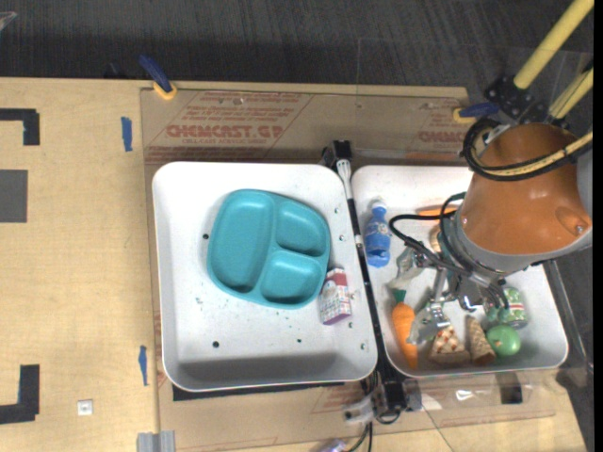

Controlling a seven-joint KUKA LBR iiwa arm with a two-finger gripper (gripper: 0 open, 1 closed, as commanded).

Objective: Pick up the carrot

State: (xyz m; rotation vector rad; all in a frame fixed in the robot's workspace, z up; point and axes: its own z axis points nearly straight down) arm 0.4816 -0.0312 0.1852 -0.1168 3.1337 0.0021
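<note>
The carrot (403, 330) is orange with a green top and lies lengthwise by the left wall of the right bin (556, 332), near its front. My gripper (436, 320) hangs below the orange band of the arm (523, 196) and is down inside the right bin, just right of the carrot and very close to it. The view does not settle whether it touches the carrot. The arm's body hides much of the bin's back half.
A blue bottle (378, 236) lies behind the carrot. Brown wedge-shaped items (449, 344), a green ball (506, 342) and a green can (513, 305) crowd the front right. The left bin (179, 281) holds a teal divided plate (268, 248) and a small packet (334, 301).
</note>
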